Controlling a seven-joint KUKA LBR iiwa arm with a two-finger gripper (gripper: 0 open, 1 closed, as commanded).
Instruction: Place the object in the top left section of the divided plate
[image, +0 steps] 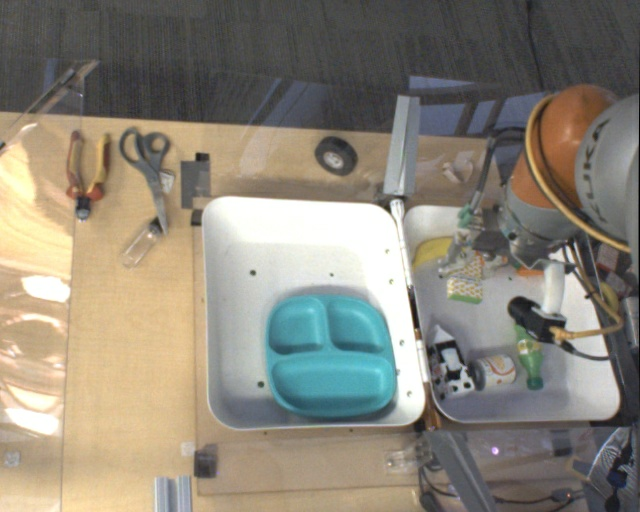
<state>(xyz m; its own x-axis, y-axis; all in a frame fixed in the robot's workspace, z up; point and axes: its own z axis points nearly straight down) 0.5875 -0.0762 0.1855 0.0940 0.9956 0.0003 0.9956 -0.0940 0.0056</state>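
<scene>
Nearest to the lens stands the grey arm (590, 150) with its orange band, which comes in from the upper right of the frame and bends down over the right bin (590, 405). Its gripper (468, 262) hangs in the upper left part of that bin, close to the wall that the two bins share. Directly under it is a small patterned packet (464, 289); whether the gripper is spread or pinching the packet, I cannot tell from this angle. A yellow thing (432, 250) lies just left of the gripper, against the same wall. Along the lower edge of the right bin there are, in a row, a black and white item (446, 362), a can (497, 370) on its side and a green bottle (531, 365), so the room there is narrow. In the left bin (240, 300) the teal divided plate (330, 385) sits in the lower middle, near the lower wall and the right wall. Its top left section (303, 327) shows only its teal floor. Open white floor of the left bin lies above the plate and to its left. On the bench (130, 350), at the upper left of the frame, lie pliers (85, 170) and scissors (150, 165), and a tape roll (336, 155) lies above the left bin.
</scene>
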